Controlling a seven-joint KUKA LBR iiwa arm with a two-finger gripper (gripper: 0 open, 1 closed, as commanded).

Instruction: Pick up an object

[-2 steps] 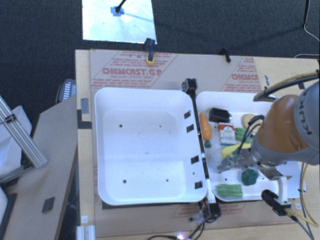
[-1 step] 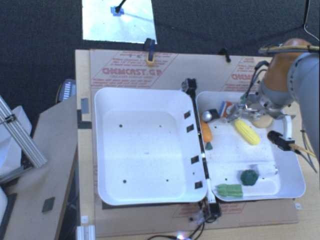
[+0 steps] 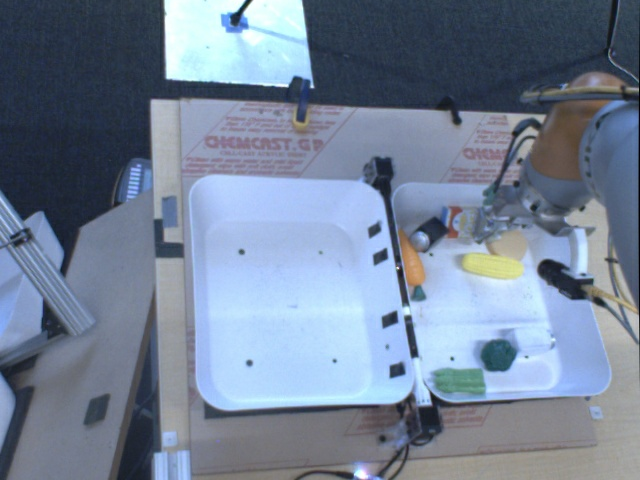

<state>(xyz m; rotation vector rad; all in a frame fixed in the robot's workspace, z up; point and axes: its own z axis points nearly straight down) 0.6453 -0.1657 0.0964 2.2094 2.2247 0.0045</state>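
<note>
Claw (image 3: pixel 489 226) just above yellow corn (image 3: pixel 492 265)

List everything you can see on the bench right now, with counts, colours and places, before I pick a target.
left bin: 1, white, left half of bench
right bin: 1, white, right half of bench
carrot: 1, orange, right bin's left wall
corn cob: 1, yellow, right bin's middle
round object: 1, dark green, right bin's near part
ridged object: 1, light green, right bin's near edge
clear object: 1, transparent, beside the round object
dark object: 1, black and silver, right bin's far left
arm: 1, grey with orange band, from right
pincer: 1, over right bin's far part
</note>
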